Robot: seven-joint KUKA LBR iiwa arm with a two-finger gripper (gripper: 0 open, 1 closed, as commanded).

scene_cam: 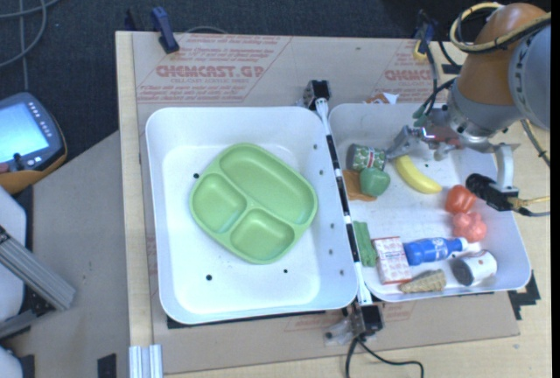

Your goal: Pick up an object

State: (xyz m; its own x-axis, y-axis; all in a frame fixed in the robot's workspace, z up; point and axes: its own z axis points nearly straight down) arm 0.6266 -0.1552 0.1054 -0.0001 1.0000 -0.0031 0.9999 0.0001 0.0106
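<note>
Lying just below gripper [418, 136], seemingly: banana [416, 175].

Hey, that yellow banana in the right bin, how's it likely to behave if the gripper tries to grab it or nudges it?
The banana looks smooth and glossy, probably a light plastic toy, so fingers may slip. Its curved shape could make it pivot or slide rather than roll if pushed. It lies on the bin floor, close beside the gripper.
</note>
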